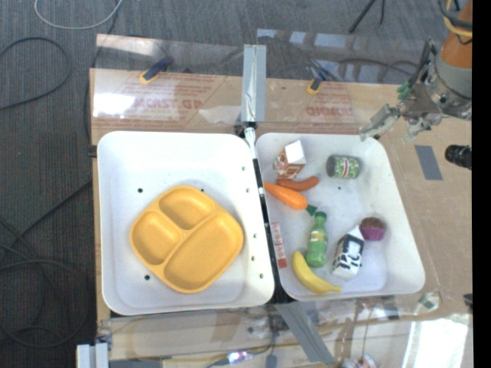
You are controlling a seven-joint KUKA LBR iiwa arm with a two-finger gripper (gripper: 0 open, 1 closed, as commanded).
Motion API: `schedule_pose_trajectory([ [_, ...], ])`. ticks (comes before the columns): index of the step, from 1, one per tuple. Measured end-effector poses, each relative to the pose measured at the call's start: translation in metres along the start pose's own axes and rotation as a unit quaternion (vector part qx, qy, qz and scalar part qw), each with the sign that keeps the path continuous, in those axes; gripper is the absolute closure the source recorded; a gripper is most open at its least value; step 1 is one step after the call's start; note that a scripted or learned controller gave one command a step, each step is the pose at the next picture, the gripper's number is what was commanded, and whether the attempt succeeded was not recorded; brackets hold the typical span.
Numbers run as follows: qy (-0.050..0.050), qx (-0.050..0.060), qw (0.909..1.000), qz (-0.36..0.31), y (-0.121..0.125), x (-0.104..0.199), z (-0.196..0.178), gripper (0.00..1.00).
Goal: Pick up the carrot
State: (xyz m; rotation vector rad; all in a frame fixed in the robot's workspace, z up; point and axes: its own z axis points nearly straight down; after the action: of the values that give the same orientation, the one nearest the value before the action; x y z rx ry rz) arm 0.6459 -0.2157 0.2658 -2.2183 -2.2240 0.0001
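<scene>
A yellow divided plate [187, 238] was seen in the left bin [115, 205]. The carrot [285, 196] lay in the right bin [403, 228], beside a small carton [291, 160]. Farther back, the gripper [393, 124] was held spread, nothing between its fingers, above the bench beyond that bin.

Two white bins sit side by side on the brown counter [230, 106]. The left bin [123, 167] holds a yellow plate [186, 238] with three sections. The right bin [399, 228] holds many little things. A small carton [291, 159] stands near the top, and a green can [343, 166] lies to its right. A red sausage [298, 183] lies just below the carton. A green bottle [317, 240] stands in the middle. A yellow banana [310, 274] lies near the bottom. Beside it is a black and white milk box [347, 254], and a purple ball [372, 228] sits just above that box.
</scene>
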Motion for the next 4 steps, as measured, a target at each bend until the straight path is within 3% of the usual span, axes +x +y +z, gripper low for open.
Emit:
schedule_pose_trajectory([
  [1, -0.001, 0.007, 0.9998, 0.020, 0.009, 0.046, 0.149, 0.00],
  [2, 0.000, -0.004, 0.9853, 0.171, -0.055, 0.117, 0.177, 0.00],
  [3, 0.000, -0.004, 0.9668, 0.256, -0.026, 0.083, 0.178, 0.00],
  [4, -0.001, -0.005, 0.9670, 0.255, -0.025, 0.083, 0.166, 1.00],
])
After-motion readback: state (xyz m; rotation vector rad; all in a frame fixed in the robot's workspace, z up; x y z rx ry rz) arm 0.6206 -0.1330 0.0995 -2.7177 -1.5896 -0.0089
